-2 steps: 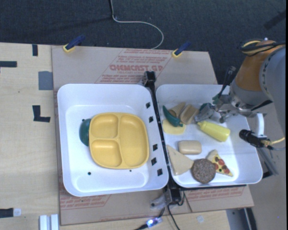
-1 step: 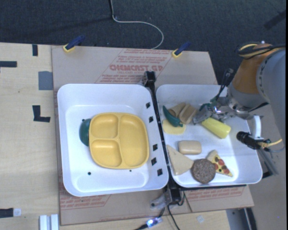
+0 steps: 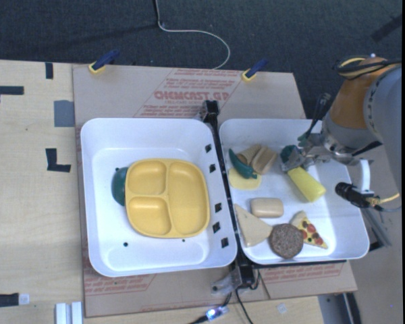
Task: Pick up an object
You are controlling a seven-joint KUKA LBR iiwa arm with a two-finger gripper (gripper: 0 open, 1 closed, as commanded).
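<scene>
Camera view, gripper [image 3: 291, 158] touching yellow block [image 3: 306, 183]

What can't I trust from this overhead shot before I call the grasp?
- Gripper: finger state unreadable; small, dark and blurred by the yellow cylinder.
- Teal object in the left bin: mostly hidden under the yellow divided plate.
- Teal piece in the right bin: shape unclear among the tan toy food.
- Arm: cut off by the right edge.
</scene>
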